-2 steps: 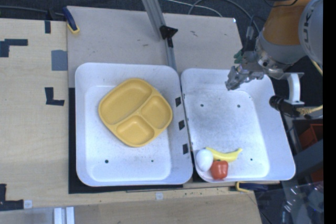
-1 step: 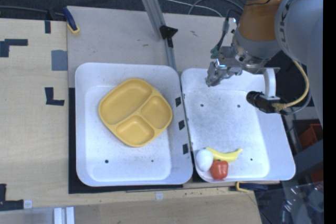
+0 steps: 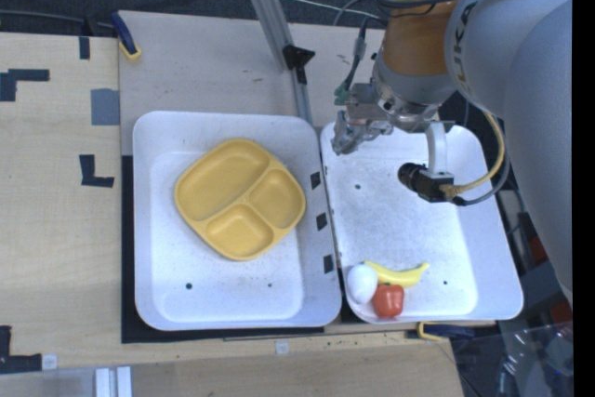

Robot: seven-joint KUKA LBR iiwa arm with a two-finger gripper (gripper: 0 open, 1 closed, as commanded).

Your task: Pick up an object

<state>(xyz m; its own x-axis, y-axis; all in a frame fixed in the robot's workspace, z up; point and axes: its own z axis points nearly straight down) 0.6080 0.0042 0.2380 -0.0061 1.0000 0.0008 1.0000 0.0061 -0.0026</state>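
Note:
A yellow banana [image 3: 402, 273], a white egg-like ball [image 3: 361, 284] and a small red pepper [image 3: 390, 299] lie bunched at the front left corner of the right bin [image 3: 418, 209]. My gripper [image 3: 347, 138] hangs over that bin's back left corner, far from the three objects. I see nothing between its fingers.
The left bin [image 3: 153, 200] holds a yellow three-compartment plate [image 3: 240, 198]. A slanted metal rail [image 3: 265, 0] crosses the bench behind the bins. A black cable fitting [image 3: 423, 181] dangles from the arm over the right bin. The arm's grey body covers the right side.

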